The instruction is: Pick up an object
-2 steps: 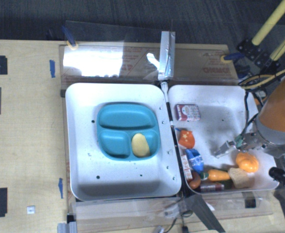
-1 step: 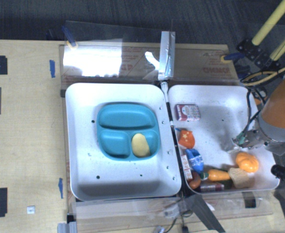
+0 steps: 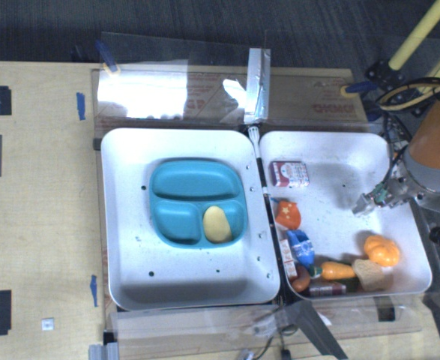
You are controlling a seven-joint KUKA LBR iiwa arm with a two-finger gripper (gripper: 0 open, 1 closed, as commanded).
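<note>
My gripper (image 3: 368,202) hangs over the right side of the right bin (image 3: 332,152), above bare white floor, with the grey arm and its orange band (image 3: 434,145) coming in from the right. Nothing shows in its grasp. Below it, near the bin's front right, lie an orange pepper-like toy (image 3: 382,250) and a tan bread-like piece (image 3: 368,274). A red and white carton (image 3: 288,173) lies at the bin's back left. Along the left wall sit a red-orange toy (image 3: 288,214), a blue item (image 3: 302,247) and a carrot (image 3: 336,271).
The left bin (image 3: 130,163) holds a blue divided tray (image 3: 182,193) with a yellow oval object (image 3: 217,223) in its front right compartment. A clear divider with a metal strip (image 3: 255,85) stands behind the bins. Cables (image 3: 407,88) trail at the back right.
</note>
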